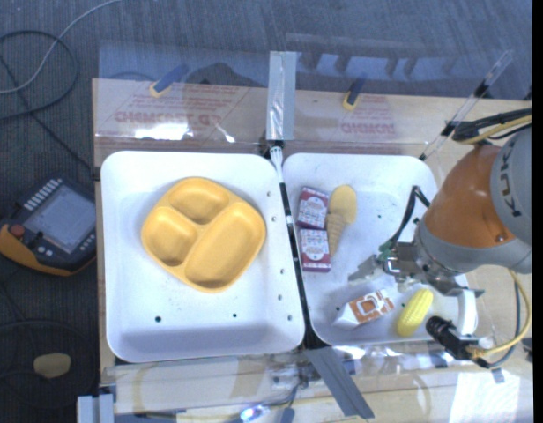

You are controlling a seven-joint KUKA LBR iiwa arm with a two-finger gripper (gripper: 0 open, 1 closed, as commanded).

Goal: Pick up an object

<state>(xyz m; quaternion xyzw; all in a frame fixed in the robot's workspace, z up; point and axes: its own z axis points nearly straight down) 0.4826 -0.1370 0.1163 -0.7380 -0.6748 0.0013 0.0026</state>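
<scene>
The grey arm [483, 210], with its orange band, is being reached in from the right edge of the camera view and is being held low over the right-hand white bin [377, 170]. The wrist is being bent downward and toward the left, so that the gripper [377, 267] is being carried over the middle of that bin's floor, just above the lower objects. Whether anything is being held cannot be told, because the tips are small and partly covered by the wrist hardware.

Just below the gripper, a small white and orange carton [370, 307] is being seen lying flat, tilted so that its long axis is running from lower left to upper right. Just beside it on the right, a yellow corn cob [415, 312] is lying with its long axis running steeply from lower left up to the right, close to the bin's near wall. Further left, two red packets [314, 229] are lying end to end along the bin's left wall, their long axis running up and down the view. Touching them on the right, an ice-cream cone toy [340, 214] is lying with its rounded end pointing away from the camera and its tip toward it.

In the left bin [122, 324], a yellow divided plate [204, 233] is resting near the middle.
</scene>
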